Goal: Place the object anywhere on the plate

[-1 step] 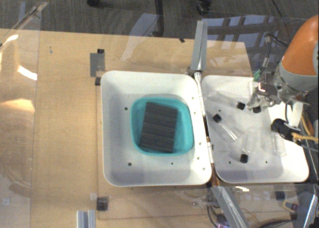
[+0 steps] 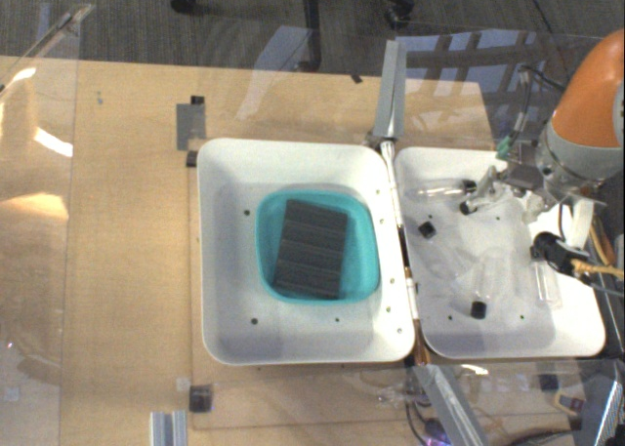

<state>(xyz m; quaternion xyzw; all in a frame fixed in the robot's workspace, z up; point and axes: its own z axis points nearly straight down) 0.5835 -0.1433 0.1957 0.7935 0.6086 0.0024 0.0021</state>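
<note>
A dark grey ribbed block (image 2: 312, 248) lies flat on the teal plate (image 2: 365, 249), which sits in the middle of the left white bin (image 2: 223, 268). My arm, with its orange band (image 2: 591, 102), hangs over the upper right part of the right bin (image 2: 508, 342). My gripper (image 2: 476, 198) is low over that bin's back area, well apart from the plate and the block. It is small and partly hidden by the wrist.
Two small black pieces (image 2: 427, 229) (image 2: 478, 309) and some clear plastic items (image 2: 488, 278) lie in the right bin. A ridge (image 2: 398, 239) separates the two bins. Cables and a black connector (image 2: 549, 252) hang by the arm at the right.
</note>
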